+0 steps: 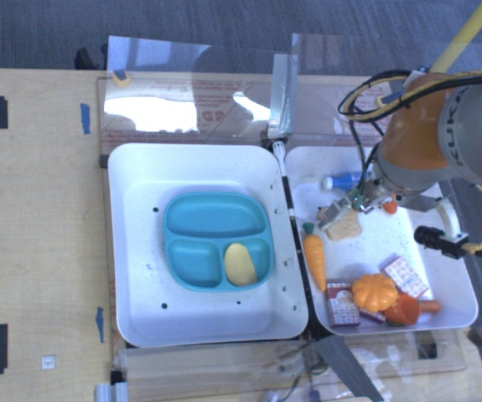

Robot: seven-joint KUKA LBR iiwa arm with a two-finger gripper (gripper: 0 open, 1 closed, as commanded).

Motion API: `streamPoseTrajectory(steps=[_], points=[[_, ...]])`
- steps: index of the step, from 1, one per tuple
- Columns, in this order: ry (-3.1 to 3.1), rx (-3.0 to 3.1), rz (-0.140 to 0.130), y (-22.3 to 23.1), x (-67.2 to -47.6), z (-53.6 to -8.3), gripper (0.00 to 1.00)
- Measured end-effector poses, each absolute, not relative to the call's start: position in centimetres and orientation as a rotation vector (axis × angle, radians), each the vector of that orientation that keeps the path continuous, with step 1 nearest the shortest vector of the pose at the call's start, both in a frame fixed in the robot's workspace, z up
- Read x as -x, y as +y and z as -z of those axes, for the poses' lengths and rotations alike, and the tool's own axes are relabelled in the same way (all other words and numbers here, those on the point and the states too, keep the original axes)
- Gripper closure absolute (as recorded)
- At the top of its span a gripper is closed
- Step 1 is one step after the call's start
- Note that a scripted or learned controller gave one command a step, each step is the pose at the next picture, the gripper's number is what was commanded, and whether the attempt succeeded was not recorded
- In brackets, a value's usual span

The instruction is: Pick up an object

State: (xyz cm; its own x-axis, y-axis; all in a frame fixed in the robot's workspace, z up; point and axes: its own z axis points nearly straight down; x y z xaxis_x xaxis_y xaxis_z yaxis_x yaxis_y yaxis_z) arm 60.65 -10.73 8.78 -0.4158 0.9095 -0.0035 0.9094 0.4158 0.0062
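Note:
My gripper (339,211) is low over the upper left part of the right bin (463,304), reaching in from the right. Directly under and beside it lies a tan, bread-like piece (346,227), touching or nearly touching the gripper's tip. A small blue and white bottle (342,181) lies just behind the gripper. An orange carrot (313,260) lies along the bin's left wall, in front of the gripper. At the bin's front sit an orange pumpkin (374,292), a red item (405,309), a pink-checked box (405,275) and a small dark red box (342,303).
The left bin (132,224) holds a blue divided tray (211,218) with a yellow, potato-like object (240,264) in its front right compartment. Clear plastic walls (282,90) rise behind both bins. Cables (375,90) loop over the arm's orange band (417,132).

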Motion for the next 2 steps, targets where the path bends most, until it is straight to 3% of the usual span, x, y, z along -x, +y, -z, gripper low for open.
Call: streamPoseTrajectory(steps=[1,2], points=[[2.633,-1.695,-0.009,-10.7,-60.8,-9.9,1.00],[2.507,-1.898,0.000,-9.9,-59.5,-8.9,1.00]])
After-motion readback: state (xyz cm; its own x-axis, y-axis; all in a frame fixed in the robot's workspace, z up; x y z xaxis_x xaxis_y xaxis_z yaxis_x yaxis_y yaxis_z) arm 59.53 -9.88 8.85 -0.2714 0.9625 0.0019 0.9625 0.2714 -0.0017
